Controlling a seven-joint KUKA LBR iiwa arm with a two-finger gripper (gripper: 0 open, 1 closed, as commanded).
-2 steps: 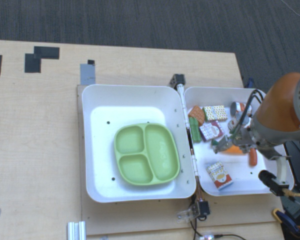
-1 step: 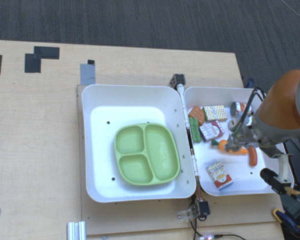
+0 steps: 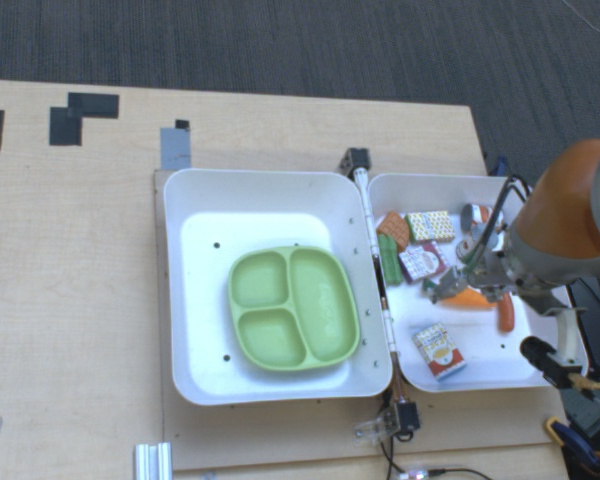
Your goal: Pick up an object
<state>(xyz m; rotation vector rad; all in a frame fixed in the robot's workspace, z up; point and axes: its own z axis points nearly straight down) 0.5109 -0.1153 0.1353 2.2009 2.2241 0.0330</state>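
Orange carrot-shaped toy (image 3: 470,300) lying in the right white bin (image 3: 500,373).
The tool (image 3: 458,284) hovers over its left end; whether its grip is apart or together, I cannot tell.

The bench (image 3: 70,268) looks like pale, matt wood. Both white bins (image 3: 185,268) seem smooth, slightly glossy plastic. The green divided plate (image 3: 293,308) also looks like smooth plastic.

No text can be read here.

The small carton (image 3: 439,351) in the right bin (image 3: 480,373) has a printed face with a yellow and red picture, but the letters are too small to read. The packets (image 3: 420,243) near the top of this bin also carry coloured print, blurred and not legible. No number or sign is clear.
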